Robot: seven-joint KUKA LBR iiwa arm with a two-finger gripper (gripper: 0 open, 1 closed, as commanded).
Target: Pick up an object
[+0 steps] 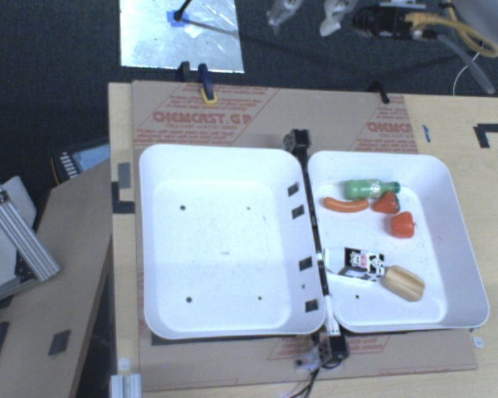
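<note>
**Mia:** What is hard to see here?

**Ben:** The arm is cut off at the top edge, up at 1 o'clock. Just the end effector (314,11) pokes in, with some yellow cables (448,27) beside it. It is a bit blurry.

**Mia:** Are its fingers together?

**Ben:** No, they are apart. The two pale fingers (284,7) hang down with a gap between them. Nothing is in the gap. They touch nothing. They sit over the dark floor, well away from the bins.

**Mia:** Where are the things to pick up?

**Ben:** All in the right bin (456,222), at about 3 o'clock in the picture. At the top of that bin lies a green bottle (367,189). Just under it lies an orange hot dog (345,205). A red toy (387,203) touches the bottle's end, and another red toy (402,225) sits just below that. I cannot tell what the red ones are.

**Mia:** And lower down?

**Ben:** A small black and white carton (363,263), and a tan bread roll (402,283) right beside it at 4 o'clock.

**Mia:** And the left bin (158,222)?

**Ben:** It sits next to the right one on the table (332,110).
</note>
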